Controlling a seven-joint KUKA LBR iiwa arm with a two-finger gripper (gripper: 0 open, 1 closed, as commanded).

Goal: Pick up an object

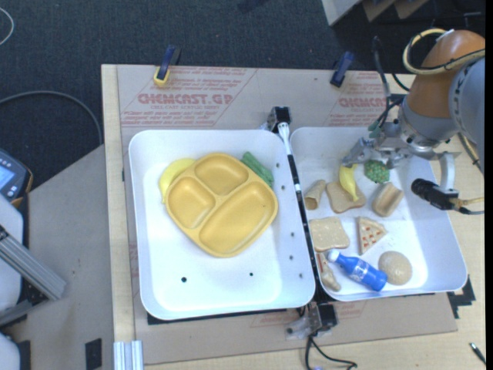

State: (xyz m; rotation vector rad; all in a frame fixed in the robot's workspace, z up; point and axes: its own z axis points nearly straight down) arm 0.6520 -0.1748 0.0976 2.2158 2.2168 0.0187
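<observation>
Pincer [375,157] is low in the upper part of the right bin [439,241], upper right of frame, right at a green broccoli piece [377,172]. Can't tell how wide it's spread or whether it has the broccoli.

Rest of the right bin: banana [348,182] just left of the broccoli, lying on a tan bread piece [343,198]. Small tan roll [313,194] further left, bread roll [387,199] below the broccoli. Lower down: toast slice [329,233], pizza wedge [370,233], round bun [395,267], blue bottle [360,271] on its side, tan strip [328,276] at the bin's lower left.

Left bin [154,268]: yellow three-compartment tray [222,203], nothing in the compartments. Yellow item [172,174] pokes out under its upper left edge, green item [256,167] under its upper right.

Both bins sit on a table [123,206] covered with cardboard.
</observation>
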